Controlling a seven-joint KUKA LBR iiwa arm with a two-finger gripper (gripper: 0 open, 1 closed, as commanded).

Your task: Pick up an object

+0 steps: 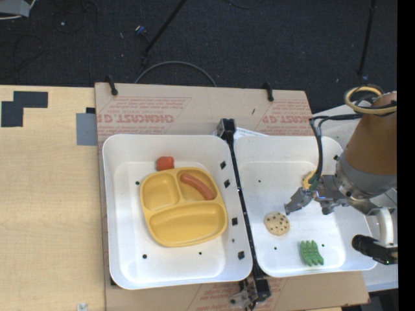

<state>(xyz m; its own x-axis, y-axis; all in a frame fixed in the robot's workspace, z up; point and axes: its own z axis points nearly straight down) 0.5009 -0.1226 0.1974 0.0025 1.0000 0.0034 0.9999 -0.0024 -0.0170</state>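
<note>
In the right bin [285, 154], a round chocolate-chip cookie [277, 223] lies on the floor near the left wall. A green ridged toy [311, 253] sits near that bin's front edge. My gripper [309, 206] hangs over the right bin's middle, just right of and behind the cookie, and it is open with nothing between its fingers. The left bin [123, 238] holds a yellow divided plate [185, 225], and a sausage [198, 185] rests in the plate's back right compartment. A small red object [165, 163] lies just behind the plate.
A black divider [237, 199] runs between the two bins. The grey arm with its orange section [376, 144] comes in over the right bin's right side, with cables [318, 141] looping beside it. Cardboard [194, 109] lies behind the bins.
</note>
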